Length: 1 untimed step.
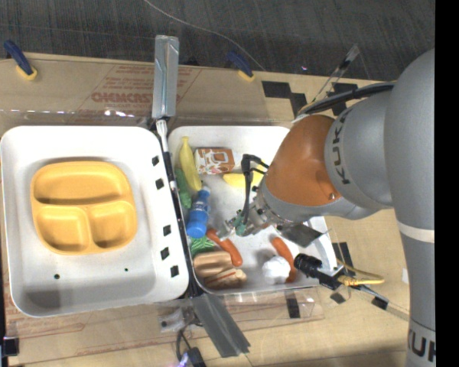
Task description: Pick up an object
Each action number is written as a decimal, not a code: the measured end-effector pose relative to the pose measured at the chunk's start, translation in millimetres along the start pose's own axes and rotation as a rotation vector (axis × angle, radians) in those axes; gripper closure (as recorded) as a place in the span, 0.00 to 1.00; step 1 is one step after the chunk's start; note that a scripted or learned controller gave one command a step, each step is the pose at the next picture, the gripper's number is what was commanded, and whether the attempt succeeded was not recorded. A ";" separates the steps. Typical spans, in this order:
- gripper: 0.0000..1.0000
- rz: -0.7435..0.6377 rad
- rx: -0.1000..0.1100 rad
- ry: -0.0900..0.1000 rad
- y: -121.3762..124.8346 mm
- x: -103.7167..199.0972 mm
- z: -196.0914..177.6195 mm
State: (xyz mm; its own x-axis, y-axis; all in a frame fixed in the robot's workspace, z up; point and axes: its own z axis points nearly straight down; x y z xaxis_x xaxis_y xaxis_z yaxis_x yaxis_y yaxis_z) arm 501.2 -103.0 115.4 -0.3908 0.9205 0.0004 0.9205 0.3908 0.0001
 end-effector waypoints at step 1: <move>1.00 0.222 -0.004 -0.001 34.3 44.9 -147.3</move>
State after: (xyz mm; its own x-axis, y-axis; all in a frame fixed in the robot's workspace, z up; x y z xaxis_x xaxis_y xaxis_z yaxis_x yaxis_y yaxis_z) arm 515.2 -48.3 262.7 -0.1786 0.9839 -0.0001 0.9839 0.1786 0.0045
